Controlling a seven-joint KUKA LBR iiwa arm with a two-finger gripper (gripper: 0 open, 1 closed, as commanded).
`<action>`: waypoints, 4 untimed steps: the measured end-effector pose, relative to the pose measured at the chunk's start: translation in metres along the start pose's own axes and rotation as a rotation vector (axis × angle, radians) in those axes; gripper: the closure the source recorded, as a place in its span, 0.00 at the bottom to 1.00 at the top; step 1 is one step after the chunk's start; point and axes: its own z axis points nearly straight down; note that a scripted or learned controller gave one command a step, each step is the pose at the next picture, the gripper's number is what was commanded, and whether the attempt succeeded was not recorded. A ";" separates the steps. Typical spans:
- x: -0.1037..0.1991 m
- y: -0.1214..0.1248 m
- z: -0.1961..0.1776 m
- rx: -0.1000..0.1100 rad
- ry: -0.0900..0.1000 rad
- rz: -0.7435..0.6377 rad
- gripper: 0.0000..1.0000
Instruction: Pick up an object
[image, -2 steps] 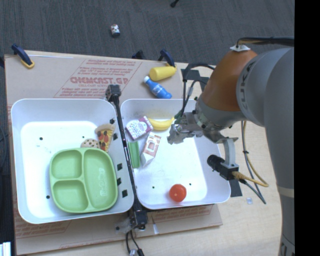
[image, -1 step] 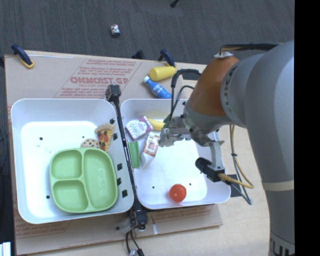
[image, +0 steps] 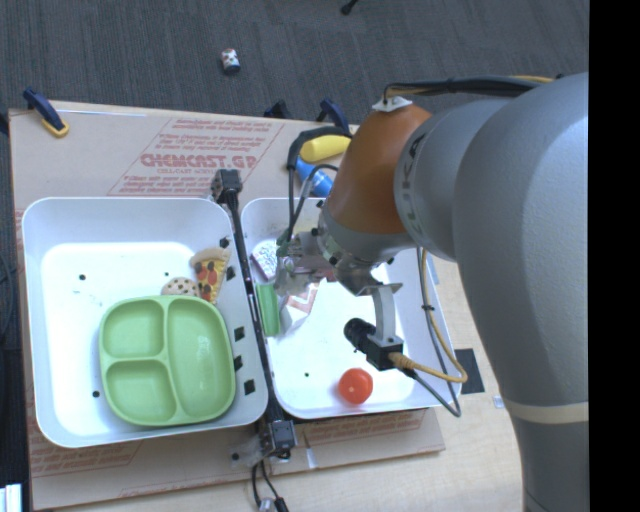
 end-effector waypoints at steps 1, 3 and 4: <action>0.054 -0.070 -0.036 -0.001 -0.001 -0.001 1.00; -0.007 -0.070 0.001 0.000 -0.002 0.003 0.00; -0.067 -0.071 0.101 0.000 0.000 0.002 0.00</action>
